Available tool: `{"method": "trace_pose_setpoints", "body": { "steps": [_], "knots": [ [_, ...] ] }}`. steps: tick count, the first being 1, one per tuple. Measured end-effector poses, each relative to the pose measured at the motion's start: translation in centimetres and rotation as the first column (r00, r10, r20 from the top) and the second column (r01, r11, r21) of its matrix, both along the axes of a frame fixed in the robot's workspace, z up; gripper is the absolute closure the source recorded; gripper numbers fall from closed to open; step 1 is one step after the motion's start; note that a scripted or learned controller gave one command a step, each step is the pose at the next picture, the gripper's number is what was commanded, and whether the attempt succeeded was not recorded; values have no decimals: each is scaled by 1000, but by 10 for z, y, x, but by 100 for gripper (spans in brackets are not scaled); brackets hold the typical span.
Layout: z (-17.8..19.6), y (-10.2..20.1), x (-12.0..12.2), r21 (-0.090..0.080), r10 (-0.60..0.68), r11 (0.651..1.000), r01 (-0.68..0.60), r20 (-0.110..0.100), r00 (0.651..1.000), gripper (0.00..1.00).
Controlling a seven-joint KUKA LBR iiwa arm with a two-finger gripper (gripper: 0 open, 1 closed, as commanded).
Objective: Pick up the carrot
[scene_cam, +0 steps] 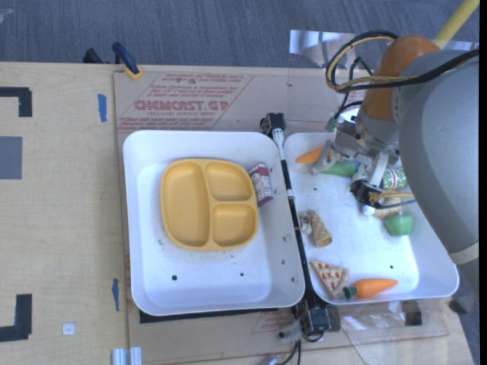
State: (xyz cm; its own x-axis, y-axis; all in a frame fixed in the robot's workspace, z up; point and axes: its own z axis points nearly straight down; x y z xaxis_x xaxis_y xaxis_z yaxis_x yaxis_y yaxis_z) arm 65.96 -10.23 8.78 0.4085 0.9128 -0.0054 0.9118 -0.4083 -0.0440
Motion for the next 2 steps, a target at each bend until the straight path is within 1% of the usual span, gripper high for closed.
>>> {"method": "trace_pose_setpoints", "body": {
  "steps": [1, 2],
  "knots": [
    [1, 9, -3, -5, -321, 947, 321, -26, 947, 0],
    [0, -56, -9, -3, -363, 932, 363, -1, 932, 0]
  ]
}}
